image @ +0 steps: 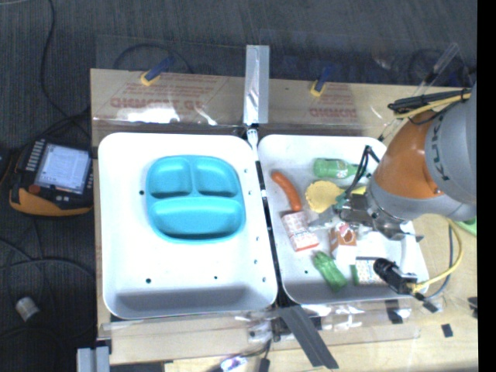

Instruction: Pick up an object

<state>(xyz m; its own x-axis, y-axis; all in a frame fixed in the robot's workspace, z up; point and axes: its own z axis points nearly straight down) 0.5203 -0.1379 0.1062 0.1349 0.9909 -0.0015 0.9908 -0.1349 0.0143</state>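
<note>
Right bin (pixel 288 285): end effector (pixel 350 214), grip state unclear, hovers just beside the red-white packet (pixel 343 236).

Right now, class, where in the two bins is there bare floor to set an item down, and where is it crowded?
Bare floor rings the blue tray in the left bin, widest along its near wall. In the right bin, the orange carrot, green bottle and small packets crowd around the gripper.

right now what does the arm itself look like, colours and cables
The arm is grey and rounded, with a broad orange band above the wrist. The gripper end is dark metal. Yellow and black cables run along the upper link, and another yellow cable loops below.
</note>
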